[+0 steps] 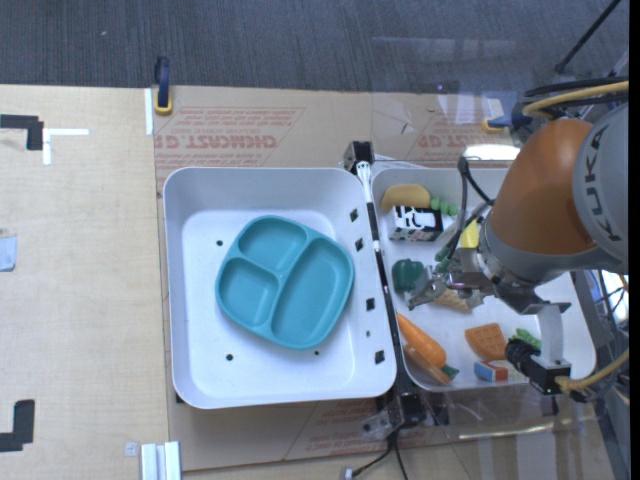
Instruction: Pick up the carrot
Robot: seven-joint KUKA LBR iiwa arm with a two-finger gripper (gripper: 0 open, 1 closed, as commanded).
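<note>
- Nothing grasped yet: carrot (421, 341) lies loose at the right bin's (520, 388) near-left corner.
- Hand (436, 290) hovers just beyond it; whether clenched or released, cannot tell.
- Descent, grasp and lift all remain.

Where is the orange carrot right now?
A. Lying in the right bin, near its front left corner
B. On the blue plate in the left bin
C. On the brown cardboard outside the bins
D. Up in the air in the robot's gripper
A. The carrot lies on the floor of the right bin, near its front left corner, below the gripper, while the teal divided plate sits in the left bin.
</note>
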